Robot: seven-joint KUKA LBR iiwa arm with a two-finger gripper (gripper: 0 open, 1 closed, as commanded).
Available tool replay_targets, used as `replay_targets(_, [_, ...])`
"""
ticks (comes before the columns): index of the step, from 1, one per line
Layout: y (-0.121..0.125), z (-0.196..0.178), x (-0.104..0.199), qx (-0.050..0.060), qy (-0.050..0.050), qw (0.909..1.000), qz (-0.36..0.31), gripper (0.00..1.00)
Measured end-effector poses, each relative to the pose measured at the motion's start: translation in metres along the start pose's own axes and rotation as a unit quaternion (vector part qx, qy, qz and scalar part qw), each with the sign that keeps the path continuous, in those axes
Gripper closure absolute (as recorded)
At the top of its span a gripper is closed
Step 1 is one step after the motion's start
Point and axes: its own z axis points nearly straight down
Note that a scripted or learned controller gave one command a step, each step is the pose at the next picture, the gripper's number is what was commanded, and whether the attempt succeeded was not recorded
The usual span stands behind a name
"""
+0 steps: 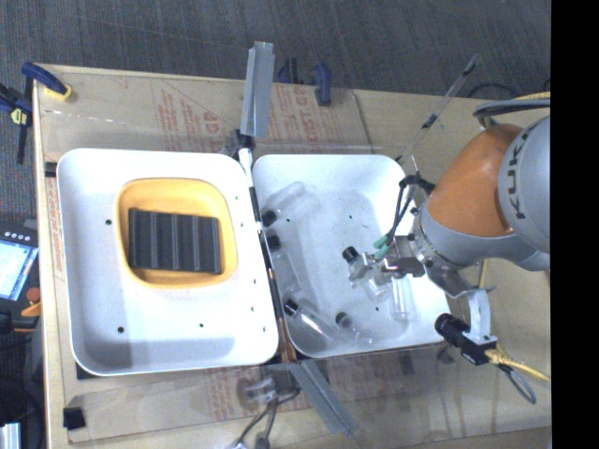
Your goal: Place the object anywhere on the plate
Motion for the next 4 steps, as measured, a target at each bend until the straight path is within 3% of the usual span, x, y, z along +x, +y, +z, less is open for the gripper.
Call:
replay_targets(1, [0.056, -0.028, 0.045, 0.000, 0.001, 0.9985, -0.055, 1.00])
replay_targets(2, [0.103, -0.009, 0.088, 0.000, 0.000, 0.9987, -0.051, 1.00])
replay_targets(3, [0.136, -0.001, 0.170, -0.001, 0.000, 0.9886, -0.150, 1.00])
replay_targets(4, [0.136, -0.002, 0.170, -0.001, 0.000, 0.9886, -0.150, 0.00])
